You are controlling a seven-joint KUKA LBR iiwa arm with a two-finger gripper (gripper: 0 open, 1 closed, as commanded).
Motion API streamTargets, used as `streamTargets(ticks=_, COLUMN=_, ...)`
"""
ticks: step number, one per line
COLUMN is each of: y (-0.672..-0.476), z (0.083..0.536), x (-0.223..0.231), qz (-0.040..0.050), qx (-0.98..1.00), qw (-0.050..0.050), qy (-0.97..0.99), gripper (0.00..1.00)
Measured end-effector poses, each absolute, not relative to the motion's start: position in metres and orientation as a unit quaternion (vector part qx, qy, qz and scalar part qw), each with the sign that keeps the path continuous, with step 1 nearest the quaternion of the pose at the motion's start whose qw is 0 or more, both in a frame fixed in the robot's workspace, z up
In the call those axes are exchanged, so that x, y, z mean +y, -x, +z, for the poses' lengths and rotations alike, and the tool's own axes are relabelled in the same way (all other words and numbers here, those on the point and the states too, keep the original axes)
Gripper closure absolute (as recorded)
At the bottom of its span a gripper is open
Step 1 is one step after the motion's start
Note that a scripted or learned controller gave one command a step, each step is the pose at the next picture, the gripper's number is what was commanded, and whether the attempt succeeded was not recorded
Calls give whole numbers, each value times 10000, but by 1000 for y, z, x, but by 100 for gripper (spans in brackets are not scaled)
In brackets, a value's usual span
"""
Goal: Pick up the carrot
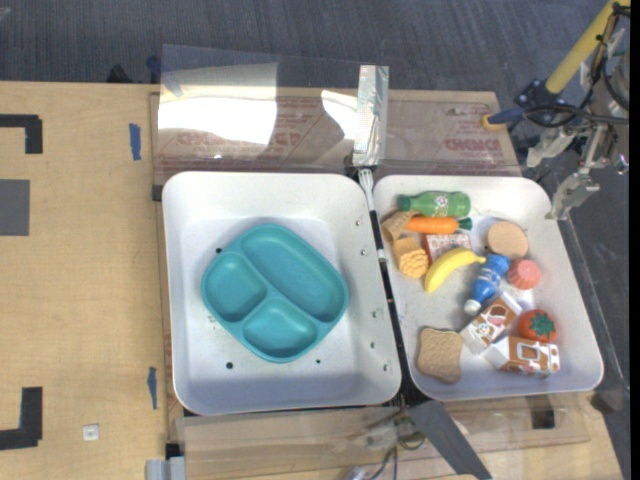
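Orange carrot point(434, 225) (small, green-tipped) lying flat below green bottle point(433, 204) in right bin point(578, 313); claw's state indiscernible.

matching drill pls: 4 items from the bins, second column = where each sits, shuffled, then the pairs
Things:
1. carrot
2. teal divided plate
3. banana
4. bread slice

Places:
A. left bin
B. right bin, near-left corner
C. right bin, just below the green bottle
D. right bin, middle, left of the blue bottle

Pairs: 1-C, 2-A, 3-D, 4-B
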State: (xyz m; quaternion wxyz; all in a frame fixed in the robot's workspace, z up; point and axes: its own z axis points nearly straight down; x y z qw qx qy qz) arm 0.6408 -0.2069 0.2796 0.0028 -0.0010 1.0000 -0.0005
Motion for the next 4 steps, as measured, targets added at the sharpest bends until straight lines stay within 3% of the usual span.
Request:
streamTargets(ticks=1, y=-668, z=210, x=-146, qz=13, qx=9927, qw=-7, qy=-1209, gripper=0)
streamTargets(ticks=2, y=-650, z=104, x=-89, qz=14, qx=9865, qw=89, qy=-1636, gripper=0)
streamTargets(ticks=3, y=-621, z=88, x=-95, qz=4, qx=9852, qw=36, qy=-1714, gripper=0)
streamTargets(ticks=4, y=-624, z=100, x=-94, qz=-2, qx=9854, qw=87, qy=-1702, gripper=100)
